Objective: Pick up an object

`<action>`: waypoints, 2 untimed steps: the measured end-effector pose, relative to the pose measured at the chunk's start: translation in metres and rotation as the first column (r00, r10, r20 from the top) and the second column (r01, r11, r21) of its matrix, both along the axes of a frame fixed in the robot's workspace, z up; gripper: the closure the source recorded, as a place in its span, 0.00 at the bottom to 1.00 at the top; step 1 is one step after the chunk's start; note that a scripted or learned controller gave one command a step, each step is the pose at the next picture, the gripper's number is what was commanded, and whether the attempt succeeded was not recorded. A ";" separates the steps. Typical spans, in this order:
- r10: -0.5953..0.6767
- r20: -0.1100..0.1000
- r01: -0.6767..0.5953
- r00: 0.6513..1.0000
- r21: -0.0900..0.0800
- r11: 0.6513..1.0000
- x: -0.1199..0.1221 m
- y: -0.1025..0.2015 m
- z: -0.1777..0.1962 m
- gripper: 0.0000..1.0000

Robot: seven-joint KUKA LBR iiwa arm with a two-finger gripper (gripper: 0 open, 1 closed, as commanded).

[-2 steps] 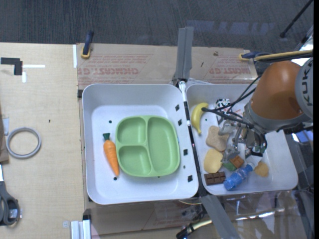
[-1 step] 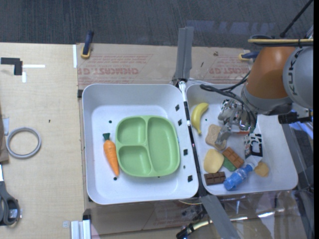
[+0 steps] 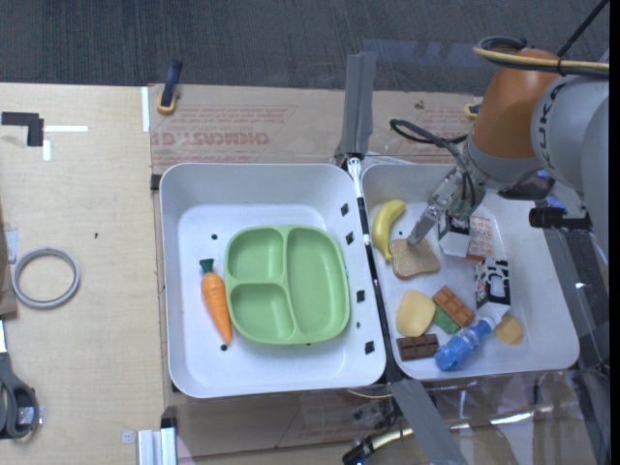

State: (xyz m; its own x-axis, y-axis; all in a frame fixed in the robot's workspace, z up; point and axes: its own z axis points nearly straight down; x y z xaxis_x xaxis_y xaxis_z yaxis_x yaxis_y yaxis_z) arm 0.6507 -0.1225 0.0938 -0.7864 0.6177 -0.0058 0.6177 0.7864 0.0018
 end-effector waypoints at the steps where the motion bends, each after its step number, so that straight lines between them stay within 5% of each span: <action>1: 0.003 0.004 -0.003 1.000 -0.002 1.000 0.002 0.001 0.011 1.00; 2: -0.501 -0.004 0.501 0.866 0.001 0.866 -0.015 0.050 0.098 1.00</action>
